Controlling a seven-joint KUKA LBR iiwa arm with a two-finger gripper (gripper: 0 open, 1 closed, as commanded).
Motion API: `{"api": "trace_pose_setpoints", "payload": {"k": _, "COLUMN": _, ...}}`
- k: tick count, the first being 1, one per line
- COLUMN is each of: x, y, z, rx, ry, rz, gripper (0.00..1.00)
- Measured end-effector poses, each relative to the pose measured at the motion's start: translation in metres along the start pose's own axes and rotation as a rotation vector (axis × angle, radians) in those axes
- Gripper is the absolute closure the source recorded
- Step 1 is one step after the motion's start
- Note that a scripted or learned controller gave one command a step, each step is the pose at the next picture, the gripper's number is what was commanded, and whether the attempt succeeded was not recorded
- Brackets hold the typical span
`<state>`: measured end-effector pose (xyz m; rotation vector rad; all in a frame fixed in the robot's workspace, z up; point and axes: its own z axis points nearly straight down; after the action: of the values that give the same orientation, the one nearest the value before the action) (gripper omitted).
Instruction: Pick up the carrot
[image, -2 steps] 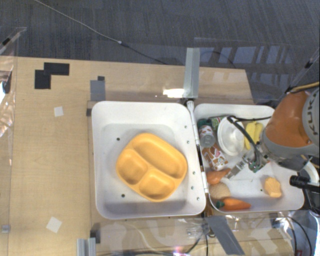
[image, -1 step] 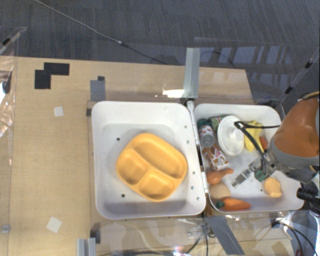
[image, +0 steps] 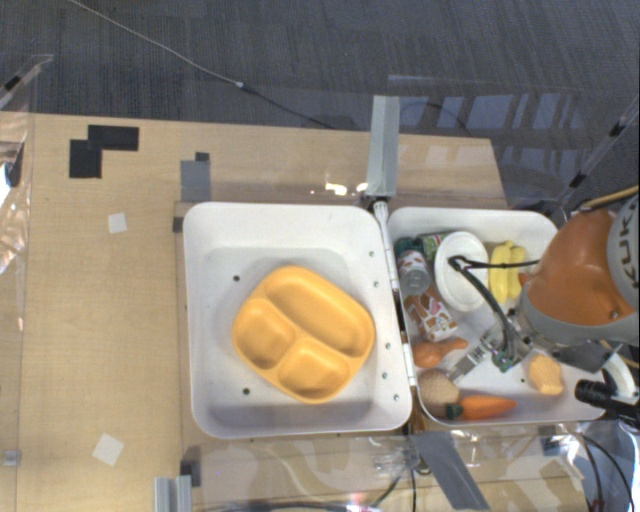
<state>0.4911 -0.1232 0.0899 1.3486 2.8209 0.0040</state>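
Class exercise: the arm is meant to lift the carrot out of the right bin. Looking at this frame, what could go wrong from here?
1. The carrot lies at the right bin's near wall, leaving little room for a finger on that side.
2. A round brown item sits beside the carrot's green end, so the gripper might close on that instead.
3. Packed neighbours may get knocked aside.

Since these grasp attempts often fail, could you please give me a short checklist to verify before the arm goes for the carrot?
1. Carrot in view, near front wall of right bin: ok.
2. Carrot top unobstructed: ok.
3. Gripper over the carrot: not ok, it sits beside and behind it.
4. Neighbours apart from carrot: not ok, a brown ball lies close at its green end.
5. Finger opening: cannot tell.
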Motion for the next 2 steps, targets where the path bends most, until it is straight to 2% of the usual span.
{"api": "trace_pose_setpoints", "payload": {"k": 1, "x": 0.003, "y": 0.006, "z": -0.001, "rx": -0.003, "ry": -0.009, "rz": -0.122, "gripper": 0.00}}
{"api": "trace_pose_setpoints", "payload": {"k": 2, "x": 0.004, "y": 0.009, "z": -0.013, "rx": -0.008, "ry": -0.008, "rz": -0.128, "gripper": 1.00}}
